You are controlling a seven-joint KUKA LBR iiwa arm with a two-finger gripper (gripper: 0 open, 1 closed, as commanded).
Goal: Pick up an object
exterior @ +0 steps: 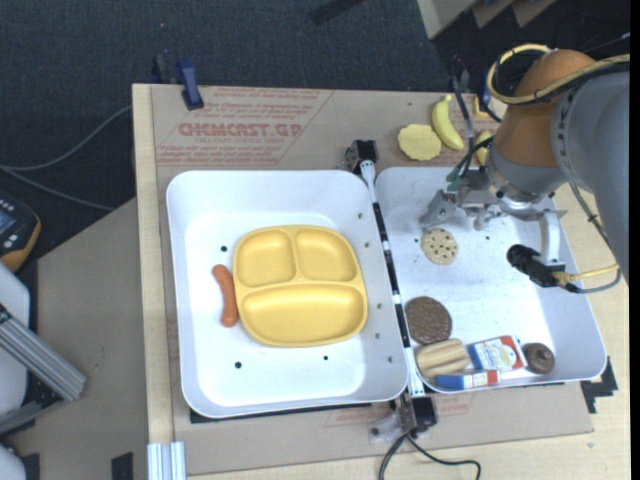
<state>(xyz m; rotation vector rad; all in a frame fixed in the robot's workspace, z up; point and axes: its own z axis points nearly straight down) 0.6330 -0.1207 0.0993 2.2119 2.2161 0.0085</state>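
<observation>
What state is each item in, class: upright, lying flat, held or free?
Yellow three-compartment plastic plate: flat in left bin.
Orange sausage: lying beside the plate.
Chocolate-chip cookie: flat, free, below the tool.
Round brown patty: flat.
Small carton: on its side.

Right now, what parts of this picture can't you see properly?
- Gripper: in the camera view the arm's grey wrist covers its top, so open or shut is unclear.
- Carton: its label print is too small to read.
- Banana: cables and the arm cross over its far end.
- Bread roll: it overlaps the carton, hiding where they meet.
</observation>
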